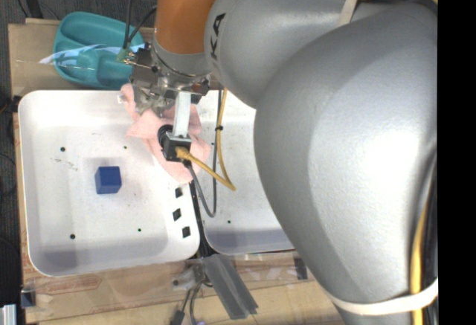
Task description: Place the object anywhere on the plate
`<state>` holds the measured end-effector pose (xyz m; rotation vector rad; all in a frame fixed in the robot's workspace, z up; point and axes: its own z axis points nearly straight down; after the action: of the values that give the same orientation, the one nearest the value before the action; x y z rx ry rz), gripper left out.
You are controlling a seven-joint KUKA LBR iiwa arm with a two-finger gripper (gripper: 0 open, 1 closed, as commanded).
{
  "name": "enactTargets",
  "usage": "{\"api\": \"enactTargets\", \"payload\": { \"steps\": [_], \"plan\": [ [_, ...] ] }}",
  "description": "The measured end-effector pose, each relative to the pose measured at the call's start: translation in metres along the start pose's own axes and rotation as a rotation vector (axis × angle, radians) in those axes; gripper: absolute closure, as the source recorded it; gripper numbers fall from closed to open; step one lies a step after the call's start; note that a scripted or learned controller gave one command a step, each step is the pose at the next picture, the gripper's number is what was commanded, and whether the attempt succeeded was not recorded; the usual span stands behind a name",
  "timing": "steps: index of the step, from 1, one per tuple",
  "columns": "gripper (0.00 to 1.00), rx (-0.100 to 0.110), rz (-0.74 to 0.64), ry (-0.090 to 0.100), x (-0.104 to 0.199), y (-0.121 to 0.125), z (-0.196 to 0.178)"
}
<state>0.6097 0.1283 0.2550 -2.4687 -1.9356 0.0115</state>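
A small blue cube rests on the floor of the left bin, left of its middle. A pink plate lies at the far right of that bin, mostly covered by the arm; only parts of its edge show. My gripper hangs over the pink plate near the bin's back wall, well to the upper right of the cube and apart from it. Nothing is seen in the gripper.
A teal scoop-shaped container sits outside the bins behind the left bin's back edge. The arm's large grey body covers most of the right bin. The divider between the bins runs just right of the gripper.
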Motion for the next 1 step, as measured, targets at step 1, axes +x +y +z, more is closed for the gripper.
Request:
{"api": "enactTargets", "payload": {
  "steps": [1],
  "plan": [
    [1.0, 0.0, -0.252, -0.001, 0.035, -0.0165, 0.0053]
  ]
}}
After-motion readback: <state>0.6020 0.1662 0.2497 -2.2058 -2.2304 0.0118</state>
